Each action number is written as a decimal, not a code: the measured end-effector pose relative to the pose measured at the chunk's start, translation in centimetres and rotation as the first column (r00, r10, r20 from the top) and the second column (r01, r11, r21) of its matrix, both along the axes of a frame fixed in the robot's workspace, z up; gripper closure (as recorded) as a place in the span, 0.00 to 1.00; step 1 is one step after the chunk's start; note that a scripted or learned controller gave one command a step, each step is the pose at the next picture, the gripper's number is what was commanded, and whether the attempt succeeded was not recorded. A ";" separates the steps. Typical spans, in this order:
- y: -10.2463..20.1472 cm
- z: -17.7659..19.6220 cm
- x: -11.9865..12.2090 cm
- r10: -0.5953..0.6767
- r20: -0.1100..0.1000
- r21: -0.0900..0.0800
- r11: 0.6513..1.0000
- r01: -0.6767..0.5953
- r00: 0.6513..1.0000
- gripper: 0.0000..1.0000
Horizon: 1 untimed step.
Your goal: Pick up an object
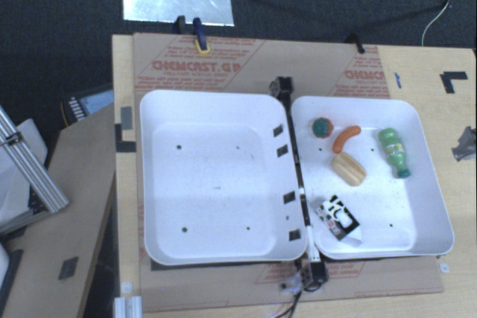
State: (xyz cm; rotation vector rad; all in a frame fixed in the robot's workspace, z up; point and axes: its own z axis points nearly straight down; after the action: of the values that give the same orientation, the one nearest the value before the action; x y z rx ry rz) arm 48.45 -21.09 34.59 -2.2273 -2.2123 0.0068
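Bench with two white bins: grey fingers (pixel 463 145) sit at the right edge, outside the right bin (pixel 428 160), their opening impossible to tell. Left of them lie a green bottle (pixel 393 152), tan roll (pixel 349 169), orange sausage (pixel 346 138), teal ball (pixel 322 127).

The right bin (pixel 428 190) holds a ball (pixel 322 127), sausage (pixel 346 138), bottle (pixel 393 152), bread roll (pixel 349 169) and packet (pixel 337 217).
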 end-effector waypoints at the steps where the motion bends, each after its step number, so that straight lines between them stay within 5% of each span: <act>1: 2.9 1.8 4.7 0.015 0.011 0.000 1.000 -0.015 1.000 1.00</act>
State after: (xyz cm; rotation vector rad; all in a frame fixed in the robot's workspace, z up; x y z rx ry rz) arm 53.15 -18.16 36.35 -2.2163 -2.2340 -0.0054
